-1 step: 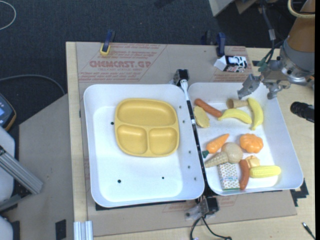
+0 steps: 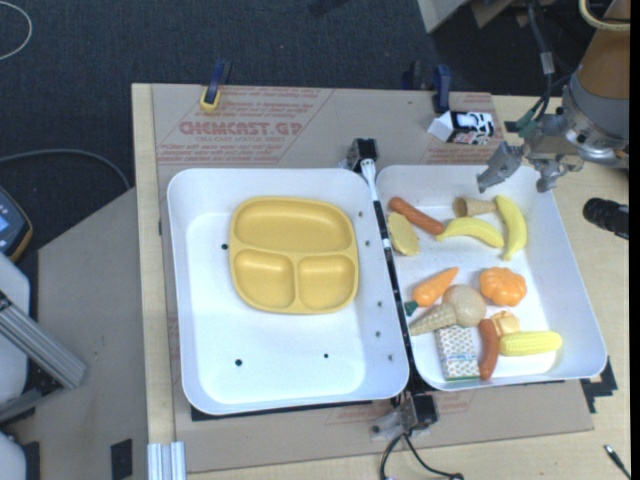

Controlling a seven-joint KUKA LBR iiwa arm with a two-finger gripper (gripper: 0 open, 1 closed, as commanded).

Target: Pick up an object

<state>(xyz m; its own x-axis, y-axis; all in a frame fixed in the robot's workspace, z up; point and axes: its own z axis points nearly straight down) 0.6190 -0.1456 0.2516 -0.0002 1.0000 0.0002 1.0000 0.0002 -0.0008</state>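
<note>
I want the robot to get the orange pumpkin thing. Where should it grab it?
Probably straight down from above, pinching across the middle of the orange pumpkin. It is round and squat, so its widest part gives two opposite sides to squeeze. It has white floor of the right bin on its right, but the ice cream cone sits close on its left.

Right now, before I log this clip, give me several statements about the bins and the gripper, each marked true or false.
1. The yellow divided plate lies in the left bin. True.
2. The toy food is piled in the left bin. False: it lies in the right bin.
3. The gripper holds a banana. False: it hangs open above the right bin's far edge, nothing between its fingers.
4. Two bananas lie side by side near the bin's far end. True.
5. The corn cob sits on the plate. False: it lies in the right bin's near corner.
</note>
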